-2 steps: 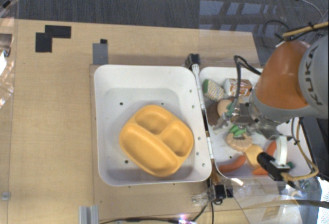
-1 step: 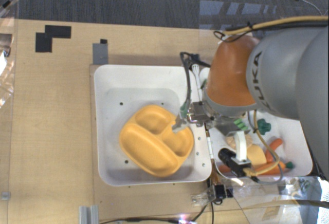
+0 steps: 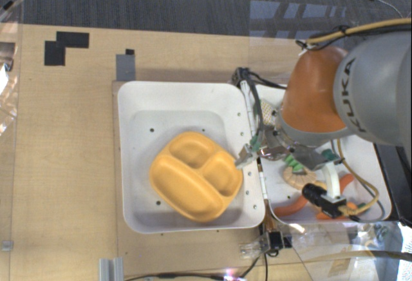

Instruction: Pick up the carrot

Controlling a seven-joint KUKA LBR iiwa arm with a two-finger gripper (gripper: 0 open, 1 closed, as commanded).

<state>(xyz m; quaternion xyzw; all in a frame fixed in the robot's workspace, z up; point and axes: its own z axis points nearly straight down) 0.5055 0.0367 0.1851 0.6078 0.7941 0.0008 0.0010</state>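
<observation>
The carrot [image 3: 291, 207] appears as an orange strip at the front of the right bin [image 3: 270, 199], partly hidden under the wrist. Another orange bit [image 3: 348, 182] shows further right, and I cannot tell whether it belongs to the same carrot. My gripper [image 3: 247, 155] hangs low over the wall between the two bins, left of the carrot and apart from it. I see nothing held in it. The arm's orange band covers most of the right bin.
A yellow divided plate [image 3: 196, 174] lies in the left bin [image 3: 138, 112], close to the gripper's left. A tan round thing with green on it [image 3: 296, 176] sits in the right bin just under the wrist. Cables run along the bins' shared wall.
</observation>
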